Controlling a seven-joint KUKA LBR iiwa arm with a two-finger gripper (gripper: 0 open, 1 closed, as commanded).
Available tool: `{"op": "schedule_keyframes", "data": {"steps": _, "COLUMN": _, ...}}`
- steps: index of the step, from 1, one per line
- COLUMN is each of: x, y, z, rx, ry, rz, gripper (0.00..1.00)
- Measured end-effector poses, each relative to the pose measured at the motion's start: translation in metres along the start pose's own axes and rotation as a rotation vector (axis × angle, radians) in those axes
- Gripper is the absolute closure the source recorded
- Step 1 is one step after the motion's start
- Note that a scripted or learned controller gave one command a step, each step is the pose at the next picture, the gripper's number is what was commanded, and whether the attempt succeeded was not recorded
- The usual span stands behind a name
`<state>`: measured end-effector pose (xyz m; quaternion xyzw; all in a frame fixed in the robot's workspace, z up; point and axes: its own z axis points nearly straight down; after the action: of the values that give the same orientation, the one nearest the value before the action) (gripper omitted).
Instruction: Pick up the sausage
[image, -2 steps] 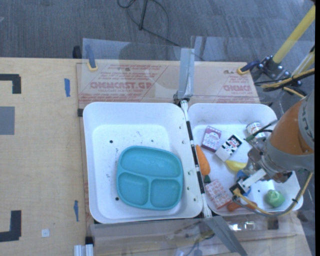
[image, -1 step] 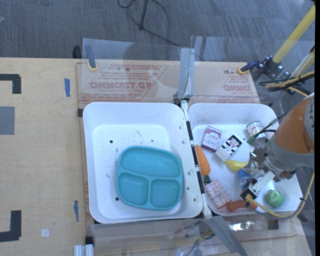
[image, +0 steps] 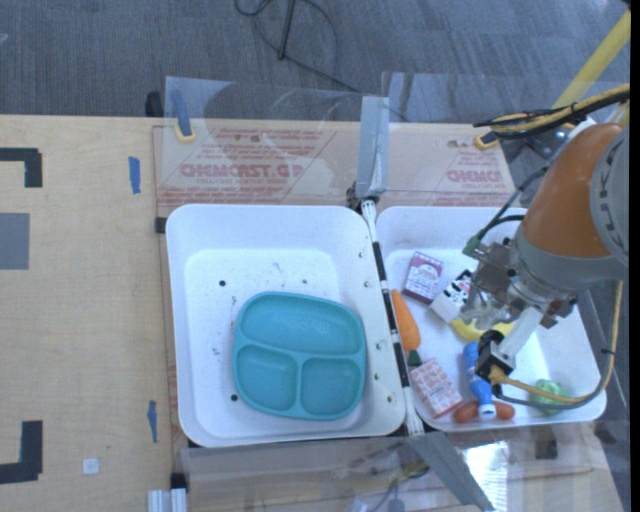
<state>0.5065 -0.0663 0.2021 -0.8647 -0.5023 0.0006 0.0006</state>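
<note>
The sausage is a short reddish-brown piece lying at the front edge of the right bin; a small blue and white object lies across its middle. My gripper hangs over the centre of that bin, above a yellow banana-like piece. It is well behind the sausage and apart from it. The wrist hides the gripper's tips from this angle, and I see nothing held.
The right bin also holds a purple and white box, an orange carrot along its left wall, a pink patterned box, a blue piece and a green object. A teal divided tray lies in the left bin.
</note>
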Motion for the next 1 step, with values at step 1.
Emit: {"op": "schedule_keyframes", "data": {"steps": 1, "x": -0.0477, "y": 0.015, "z": 0.1135, "rx": -0.01, "ry": 0.003, "rz": -0.092, "gripper": 1.0}}
